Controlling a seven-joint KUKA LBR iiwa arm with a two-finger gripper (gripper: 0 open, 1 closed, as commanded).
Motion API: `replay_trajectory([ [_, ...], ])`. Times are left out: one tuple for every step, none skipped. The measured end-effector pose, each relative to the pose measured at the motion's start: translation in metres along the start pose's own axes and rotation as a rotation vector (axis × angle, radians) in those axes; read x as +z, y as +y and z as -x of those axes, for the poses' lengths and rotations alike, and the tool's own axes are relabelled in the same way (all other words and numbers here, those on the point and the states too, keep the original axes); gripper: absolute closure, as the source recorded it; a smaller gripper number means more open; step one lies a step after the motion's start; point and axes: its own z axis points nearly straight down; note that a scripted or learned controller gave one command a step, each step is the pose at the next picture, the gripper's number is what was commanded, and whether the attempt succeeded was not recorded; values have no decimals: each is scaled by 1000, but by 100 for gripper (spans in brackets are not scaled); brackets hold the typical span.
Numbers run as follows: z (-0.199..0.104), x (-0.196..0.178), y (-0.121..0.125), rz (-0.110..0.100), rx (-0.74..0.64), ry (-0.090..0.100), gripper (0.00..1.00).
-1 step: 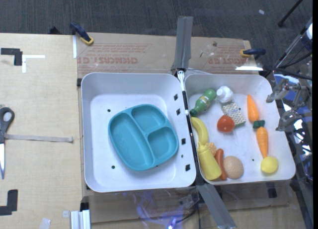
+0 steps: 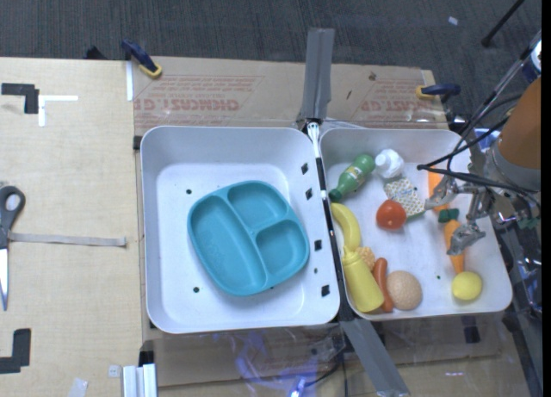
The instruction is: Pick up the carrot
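Observation:
The carrot (image 2: 455,249) is an orange piece with a green top, lying near the right wall of the right bin (image 2: 413,305). My gripper (image 2: 465,225) hangs directly over it and covers its upper part. From this angle I cannot make out whether the carrot is gripped. The arm comes in from the right edge, trailing black cables.
The right bin also holds a green bottle (image 2: 353,176), a white item (image 2: 389,162), a speckled sponge-like piece (image 2: 403,195), a red tomato (image 2: 391,214), a yellow banana (image 2: 351,245), a brown egg-shaped item (image 2: 403,289) and a lemon (image 2: 467,286). A blue divided plate (image 2: 248,237) lies in the left bin (image 2: 164,214).

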Motion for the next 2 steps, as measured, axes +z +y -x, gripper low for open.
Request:
replay_trajectory([
  [16,18,-5,-6,56,-11,0],
  [21,5,-5,-13,52,-28,100],
])
